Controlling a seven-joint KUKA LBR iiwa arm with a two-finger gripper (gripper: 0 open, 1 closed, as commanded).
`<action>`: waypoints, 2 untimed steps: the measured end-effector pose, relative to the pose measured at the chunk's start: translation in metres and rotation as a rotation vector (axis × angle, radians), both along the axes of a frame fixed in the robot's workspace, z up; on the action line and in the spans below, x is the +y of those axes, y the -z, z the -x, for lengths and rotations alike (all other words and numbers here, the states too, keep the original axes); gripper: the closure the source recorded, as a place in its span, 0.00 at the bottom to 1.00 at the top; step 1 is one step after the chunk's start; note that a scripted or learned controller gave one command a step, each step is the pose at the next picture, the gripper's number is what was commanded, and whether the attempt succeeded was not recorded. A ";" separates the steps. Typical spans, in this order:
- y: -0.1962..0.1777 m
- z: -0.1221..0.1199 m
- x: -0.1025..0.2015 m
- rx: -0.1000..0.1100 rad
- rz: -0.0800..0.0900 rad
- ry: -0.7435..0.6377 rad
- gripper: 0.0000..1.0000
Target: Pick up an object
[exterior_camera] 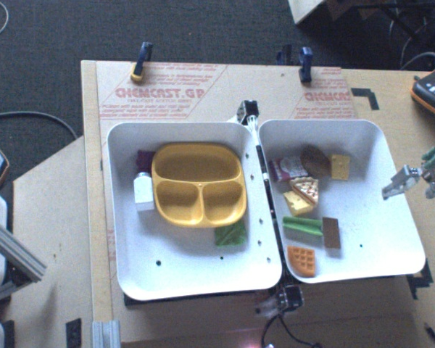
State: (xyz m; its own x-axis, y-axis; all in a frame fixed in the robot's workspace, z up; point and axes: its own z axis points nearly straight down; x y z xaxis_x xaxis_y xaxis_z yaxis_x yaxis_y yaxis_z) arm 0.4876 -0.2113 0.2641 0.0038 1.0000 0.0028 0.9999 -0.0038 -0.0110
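grey metal gripper [406,181] sits at the right white bin's [362,138] right rim, holding nothing; how far open, i cannot tell. next bin over: big yellow plastic tray [199,184]. inside the right bin: green stick [303,226], small orange waffle [301,259].

The surface [203,85] is a pale board printed with red lettering, held at its far edge by two clamps, one yellow-tipped [141,62] and one blue [305,64]. Directly on it sit two shallow white bins, touching side by side: the left bin [123,216] and the right bin [391,216].
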 end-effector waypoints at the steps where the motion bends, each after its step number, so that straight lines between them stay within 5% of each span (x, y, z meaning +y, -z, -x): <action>1: -0.006 -0.002 0.000 -0.012 0.004 -0.004 0.00; 2: 0.044 0.001 -0.009 -0.006 0.000 -0.003 0.00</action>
State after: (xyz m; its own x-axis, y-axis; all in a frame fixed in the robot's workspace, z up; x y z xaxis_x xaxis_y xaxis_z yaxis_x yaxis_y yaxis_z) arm 0.4866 -0.2199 0.2203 0.0012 1.0000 0.0026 1.0000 -0.0012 -0.0051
